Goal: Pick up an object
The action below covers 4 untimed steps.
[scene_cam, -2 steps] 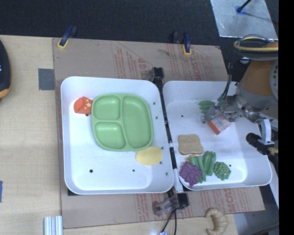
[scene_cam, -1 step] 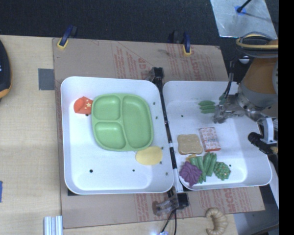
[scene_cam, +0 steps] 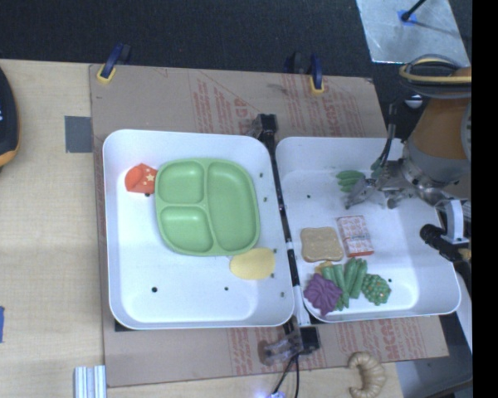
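Camera view: gripper [scene_cam: 367, 191] sat low in right bin [scene_cam: 432, 301], beside a green leafy piece [scene_cam: 349, 177]; grip state unclear. Bins rested on brown cardboard [scene_cam: 199, 98] over pale wooden bench [scene_cam: 41, 247].

One fixed camera looks down at a slant, seemingly from mid height, on both white bins [scene_cam: 116, 222].

Even, fairly bright overhead light; the white bins [scene_cam: 191, 305] glare slightly, washing out their walls; shadows are soft and short beside the green tray [scene_cam: 207, 206]; overall slightly soft focus; dark floor [scene_cam: 191, 15] at top underexposed.
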{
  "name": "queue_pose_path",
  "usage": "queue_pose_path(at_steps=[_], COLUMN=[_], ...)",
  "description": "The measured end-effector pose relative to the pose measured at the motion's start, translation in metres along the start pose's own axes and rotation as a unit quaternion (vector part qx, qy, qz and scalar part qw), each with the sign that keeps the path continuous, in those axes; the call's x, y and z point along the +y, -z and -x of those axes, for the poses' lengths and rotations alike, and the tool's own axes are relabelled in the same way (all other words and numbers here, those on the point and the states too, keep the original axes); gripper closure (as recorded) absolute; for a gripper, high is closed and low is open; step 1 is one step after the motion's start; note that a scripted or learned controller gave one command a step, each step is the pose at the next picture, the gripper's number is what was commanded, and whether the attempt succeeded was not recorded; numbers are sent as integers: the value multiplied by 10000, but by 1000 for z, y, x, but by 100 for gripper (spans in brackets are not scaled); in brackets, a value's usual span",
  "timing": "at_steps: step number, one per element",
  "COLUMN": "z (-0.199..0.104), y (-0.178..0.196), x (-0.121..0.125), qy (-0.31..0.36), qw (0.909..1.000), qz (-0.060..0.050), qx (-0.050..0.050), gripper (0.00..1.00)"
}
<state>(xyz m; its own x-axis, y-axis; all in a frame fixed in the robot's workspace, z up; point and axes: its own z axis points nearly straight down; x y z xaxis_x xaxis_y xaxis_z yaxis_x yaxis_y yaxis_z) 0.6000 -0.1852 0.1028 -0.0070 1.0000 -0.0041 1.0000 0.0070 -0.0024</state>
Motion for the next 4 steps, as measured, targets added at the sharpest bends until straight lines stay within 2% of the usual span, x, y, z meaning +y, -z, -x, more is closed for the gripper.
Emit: queue_pose_path(at_steps=[1,2,3,4], z=[0,-19,-16,-26], y=[45,-11,10,58], x=[59,55,60,-11], qy=[-7,-1,15,-27], qw=[10000,10000,10000,10000], qz=[41,-31,49,-5], qx=[11,24,2,17], gripper=[0,0,100,100])
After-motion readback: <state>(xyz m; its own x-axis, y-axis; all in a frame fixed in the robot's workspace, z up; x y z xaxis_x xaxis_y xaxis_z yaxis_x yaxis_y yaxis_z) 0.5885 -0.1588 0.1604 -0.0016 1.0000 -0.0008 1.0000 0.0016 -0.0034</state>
